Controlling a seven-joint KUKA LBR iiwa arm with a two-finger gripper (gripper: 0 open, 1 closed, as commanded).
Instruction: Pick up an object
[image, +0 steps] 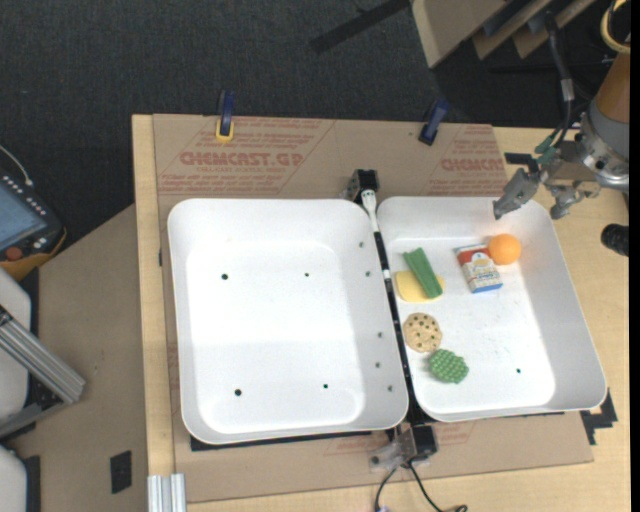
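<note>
Green knobbly toy (449, 367) lies nearest in the right bin (560, 340), beside a cookie (423, 331). Gripper (538, 195) hovers spread and empty above the far rim. Orange ball (505, 249) looks light, smooth, likely to roll; pinch across its middle.

Dark carpeted floor (150, 50) surrounds the desk (120, 330). A brown cardboard sheet (300, 150) covers its top, held by two blue clamps (225, 115). Lighting is even.
</note>
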